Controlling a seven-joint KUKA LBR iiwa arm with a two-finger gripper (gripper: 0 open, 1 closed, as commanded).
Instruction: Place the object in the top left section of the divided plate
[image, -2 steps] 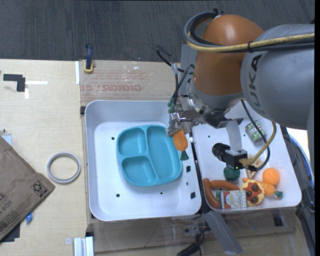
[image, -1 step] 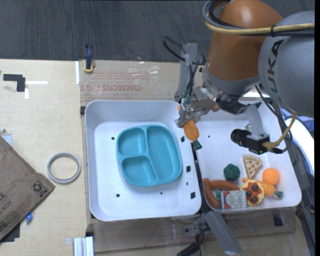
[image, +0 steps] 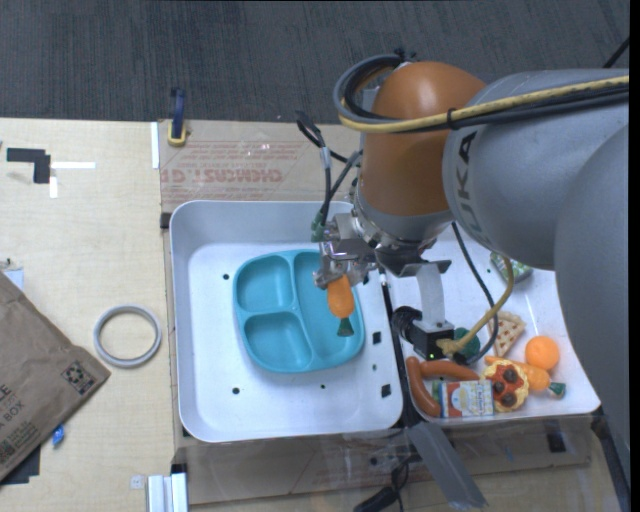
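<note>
A teal divided plate (image: 272, 300) lies in the left white bin (image: 205, 330). My gripper (image: 340, 278) hangs over the plate's right section, close to its upper right corner. An orange toy carrot (image: 341, 298) with a green tip sits between the fingers and points downward over that section. The large orange and grey wrist covers the gripper's upper part.
The right bin (image: 520, 410) holds several toy foods: a hot dog (image: 428, 382), a pizza slice (image: 507, 381), an orange fruit (image: 542, 352) and a waffle piece (image: 507, 332). A grey tape ring (image: 127, 334) and a brown box (image: 35, 385) lie on the bench at left.
</note>
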